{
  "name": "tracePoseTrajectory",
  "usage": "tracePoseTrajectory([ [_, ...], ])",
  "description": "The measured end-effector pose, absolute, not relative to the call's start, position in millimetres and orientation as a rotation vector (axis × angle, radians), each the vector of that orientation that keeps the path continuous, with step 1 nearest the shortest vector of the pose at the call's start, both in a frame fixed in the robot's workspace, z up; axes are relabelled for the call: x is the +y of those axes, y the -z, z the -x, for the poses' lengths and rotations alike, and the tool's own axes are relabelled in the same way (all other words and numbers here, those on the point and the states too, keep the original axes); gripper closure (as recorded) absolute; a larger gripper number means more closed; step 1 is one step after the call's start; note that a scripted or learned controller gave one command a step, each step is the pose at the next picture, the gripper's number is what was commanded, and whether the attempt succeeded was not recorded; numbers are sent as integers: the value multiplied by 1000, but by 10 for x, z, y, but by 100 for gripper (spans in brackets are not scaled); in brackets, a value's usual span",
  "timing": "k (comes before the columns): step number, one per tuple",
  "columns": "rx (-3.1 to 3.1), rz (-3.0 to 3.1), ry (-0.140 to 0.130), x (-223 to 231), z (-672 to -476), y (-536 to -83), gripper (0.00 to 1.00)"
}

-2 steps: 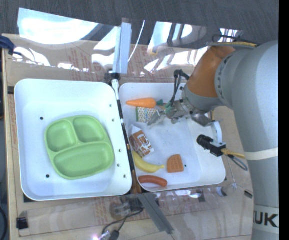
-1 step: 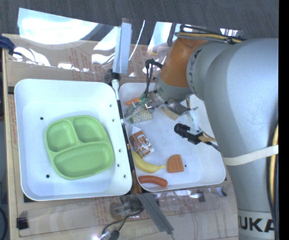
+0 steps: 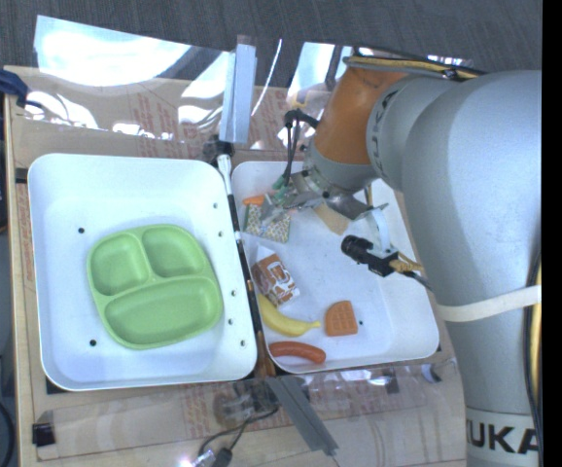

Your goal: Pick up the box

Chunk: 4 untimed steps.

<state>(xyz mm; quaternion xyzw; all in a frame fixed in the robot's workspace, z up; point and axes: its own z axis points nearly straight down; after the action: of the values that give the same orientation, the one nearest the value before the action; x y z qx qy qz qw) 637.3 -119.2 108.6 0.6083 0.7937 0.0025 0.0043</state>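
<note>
Camera view: two white bins side by side on the bench. Left bin (image 3: 48,261) holds a green divided plate (image 3: 155,285) lying flat near its centre. Right bin (image 3: 407,334) holds the rest: a small patterned box (image 3: 267,222) at the upper left of the bin, close to the dividing wall; below it a brown-and-white packet (image 3: 276,280); below that a yellow banana (image 3: 286,324); an orange waffle-shaped piece (image 3: 340,318) just right of the banana; a red sausage (image 3: 297,353) along the near wall. The arm (image 3: 456,193) reaches in from the right, orange band uppermost, wrist bent down over the upper part of the right bin. The gripper (image 3: 289,191) sits right at the box's upper edge; whether it touches the box is unclear. Jaw state: cannot tell, the wrist and clutter hide it. Box lies on the bin floor.
</note>
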Motion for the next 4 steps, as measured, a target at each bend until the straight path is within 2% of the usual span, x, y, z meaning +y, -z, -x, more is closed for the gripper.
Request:
tracePoseTrajectory([
  [1,2199,-2243,0,-583,-6571,-2349,100],
  [2,2200,-2244,0,-582,-6570,-2346,0],
  [3,2174,-2252,-13,-855,-6370,-1439,0],
  [4,2164,-2261,0,-932,-6303,-1292,0],
])
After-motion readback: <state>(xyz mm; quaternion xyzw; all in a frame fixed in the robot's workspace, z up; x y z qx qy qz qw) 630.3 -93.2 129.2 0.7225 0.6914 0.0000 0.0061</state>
